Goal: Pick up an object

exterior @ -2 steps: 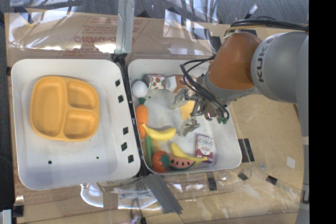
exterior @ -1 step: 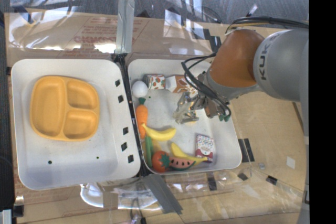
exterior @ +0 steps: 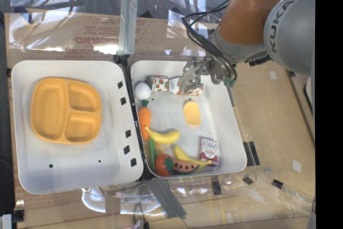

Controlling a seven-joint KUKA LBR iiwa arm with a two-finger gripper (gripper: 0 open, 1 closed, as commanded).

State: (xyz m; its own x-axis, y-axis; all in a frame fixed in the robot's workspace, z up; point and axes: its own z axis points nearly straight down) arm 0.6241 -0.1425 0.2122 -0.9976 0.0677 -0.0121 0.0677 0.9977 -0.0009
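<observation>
The gripper point(exterior: 190, 83) hangs over the far end of the right bin point(exterior: 228, 115), and whether its fingers are apart or together, I cannot tell. The likeliest target, a pale yellow piece point(exterior: 192, 113), lies just on the near side of it, long axis running near-to-far. Around it: a small can point(exterior: 159, 83), white ball point(exterior: 142, 90), carrot point(exterior: 144, 119), two bananas point(exterior: 163, 135), watermelon slice point(exterior: 185, 167), red carton point(exterior: 209, 149). The left bin point(exterior: 21, 169) carries a yellow divided tray point(exterior: 65, 110).
</observation>
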